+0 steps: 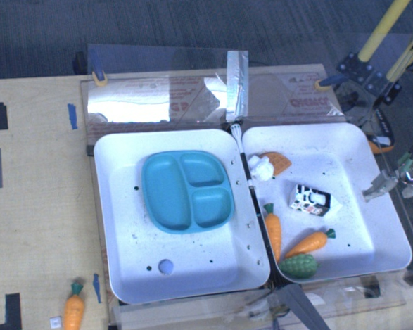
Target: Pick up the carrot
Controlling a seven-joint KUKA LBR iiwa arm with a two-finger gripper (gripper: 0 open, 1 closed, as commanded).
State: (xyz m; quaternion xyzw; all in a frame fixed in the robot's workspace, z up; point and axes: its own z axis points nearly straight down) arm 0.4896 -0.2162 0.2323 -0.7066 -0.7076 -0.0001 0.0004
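Two carrots lie in the right bin (346,151). One carrot (273,234) lies along the bin's left wall with its green top pointing away. The other carrot (309,244) lies slantwise near the front, green top to the right. A third carrot (73,316) rests on the bench outside the bins, at the front left. A grey metal part of my gripper (393,181) shows at the right bin's right rim, well to the right of both carrots and apart from them.
The left bin (119,223) holds a blue divided plate (188,190) and a small bluish disc (166,267). The right bin also holds a green knobbly vegetable (299,265), a black-and-white block (310,200), a white lump (262,168) and an orange slice (280,163).
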